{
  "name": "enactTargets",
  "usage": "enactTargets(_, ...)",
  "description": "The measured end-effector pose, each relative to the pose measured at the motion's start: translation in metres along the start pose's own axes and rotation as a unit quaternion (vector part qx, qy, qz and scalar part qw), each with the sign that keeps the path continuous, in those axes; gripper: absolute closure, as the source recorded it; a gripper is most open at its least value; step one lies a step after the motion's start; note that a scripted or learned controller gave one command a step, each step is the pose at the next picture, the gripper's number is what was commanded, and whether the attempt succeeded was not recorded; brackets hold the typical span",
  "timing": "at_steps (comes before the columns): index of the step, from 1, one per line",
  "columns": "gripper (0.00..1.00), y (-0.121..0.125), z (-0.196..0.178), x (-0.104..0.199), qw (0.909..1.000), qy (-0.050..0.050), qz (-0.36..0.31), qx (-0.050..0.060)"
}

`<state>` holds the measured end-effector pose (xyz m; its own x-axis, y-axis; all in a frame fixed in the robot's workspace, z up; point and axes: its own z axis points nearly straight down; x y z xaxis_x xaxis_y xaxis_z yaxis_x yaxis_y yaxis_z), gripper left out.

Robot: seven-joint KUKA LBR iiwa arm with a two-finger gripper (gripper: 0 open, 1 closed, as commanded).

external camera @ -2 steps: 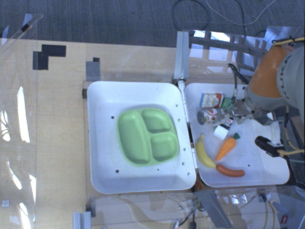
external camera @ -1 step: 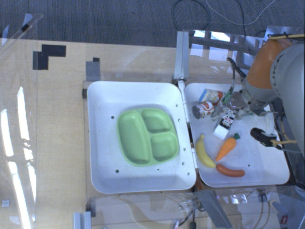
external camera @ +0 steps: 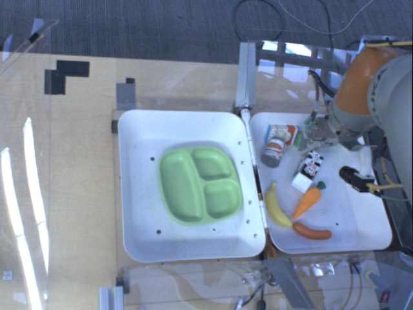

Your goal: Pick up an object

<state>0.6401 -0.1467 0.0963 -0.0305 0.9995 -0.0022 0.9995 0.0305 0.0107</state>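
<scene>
Right bin (external camera: pixel 381 234): holds every loose thing; sits on the desk (external camera: pixel 71 173) toward its right edge, beside the left bin (external camera: pixel 135 237).
Left bin: carries a green divided plate (external camera: pixel 200 185) at its middle.
Tool (external camera: pixel 321 132): low over the right bin's far edge, just right of the can; whether clenched or released, cannot tell; nothing seen between it.
Can (external camera: pixel 276 145): lying tilted near the far left corner of the right bin; stiff, smooth, apt to roll; best pinched across the round body.
Small carton (external camera: pixel 308 170): mid-bin, black-and-white print; light, flat-sided, probably the easiest hold, across its narrow sides.
Carrot (external camera: pixel 308 201): toy-like, tapered, likely light and hard; grip at the thick end.
Banana (external camera: pixel 277 206): along the left wall of the right bin; curved, wall crowds one side.
Sausage (external camera: pixel 312 232): near the front edge; round, slippery, grip at the middle.
</scene>
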Motion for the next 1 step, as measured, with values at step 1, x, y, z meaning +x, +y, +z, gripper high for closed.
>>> enactTargets(1,1.00,-0.0143,-0.0648,0.0267,0.9668,-0.001,0.255,0.004)
